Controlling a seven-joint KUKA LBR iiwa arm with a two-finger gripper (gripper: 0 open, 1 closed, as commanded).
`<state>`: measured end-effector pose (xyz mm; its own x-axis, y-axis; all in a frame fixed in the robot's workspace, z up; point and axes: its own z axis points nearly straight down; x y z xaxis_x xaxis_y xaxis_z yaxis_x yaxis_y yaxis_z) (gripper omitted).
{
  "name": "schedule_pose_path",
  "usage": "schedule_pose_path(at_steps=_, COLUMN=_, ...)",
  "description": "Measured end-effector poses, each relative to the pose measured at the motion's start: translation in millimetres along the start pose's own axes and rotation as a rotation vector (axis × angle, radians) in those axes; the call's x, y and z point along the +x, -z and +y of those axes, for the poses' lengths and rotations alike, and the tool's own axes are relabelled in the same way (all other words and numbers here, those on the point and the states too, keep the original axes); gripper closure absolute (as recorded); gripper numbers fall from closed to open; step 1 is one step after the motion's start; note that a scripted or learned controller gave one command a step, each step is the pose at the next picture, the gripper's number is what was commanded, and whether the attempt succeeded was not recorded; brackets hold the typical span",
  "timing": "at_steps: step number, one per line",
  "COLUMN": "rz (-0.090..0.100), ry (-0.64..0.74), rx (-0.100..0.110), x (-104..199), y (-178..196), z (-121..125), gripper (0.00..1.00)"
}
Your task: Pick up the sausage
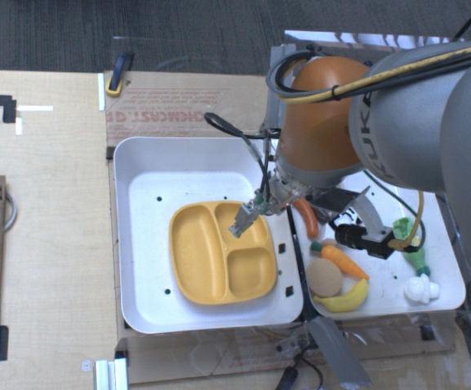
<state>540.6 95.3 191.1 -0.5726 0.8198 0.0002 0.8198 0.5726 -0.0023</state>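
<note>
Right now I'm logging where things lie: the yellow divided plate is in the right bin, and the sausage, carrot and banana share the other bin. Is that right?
Not quite. The camera view shows the yellow divided plate in the left bin, not the right. The sausage, carrot and banana do share the other bin, the right one.

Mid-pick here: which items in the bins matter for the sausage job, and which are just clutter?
Job:
sausage, in the right bin
end effector, over the yellow plate

Clutter:
yellow plate
carrot
banana
tan round item
small white item
</note>
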Motion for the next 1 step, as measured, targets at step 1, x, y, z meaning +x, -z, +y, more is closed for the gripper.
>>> schedule_pose_path(at_steps=1, rz=-0.007, ry=0.200, rx=-0.005, x=62.3, y=-97.1, z=26.1, gripper=0.00)
